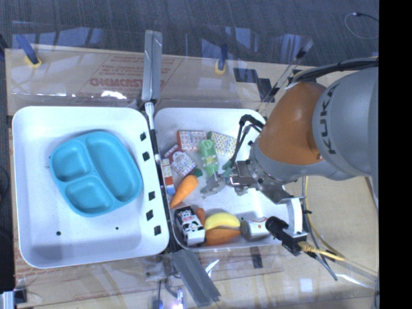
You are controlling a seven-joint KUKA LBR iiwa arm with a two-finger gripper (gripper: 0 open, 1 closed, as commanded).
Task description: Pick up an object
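Note:
My gripper [217,180] hangs low over the middle of the right bin [257,118], reaching in from the right under the grey and orange arm. It sits just right of a carrot [187,188] and just below a green bottle [207,153]. Printed cartons [192,140] lie at the bin's back. Along the front edge lie a banana [222,221], an orange vegetable [222,236], a black and white box [188,226] and a small white item [256,228]. Nothing is visibly lifted.
The left bin [38,237] holds a blue divided plate [95,171]. A raised divider [152,166] separates the two bins. The arm's bulky wrist [296,134] covers the right bin's right side. Cables [318,250] trail at the front right.

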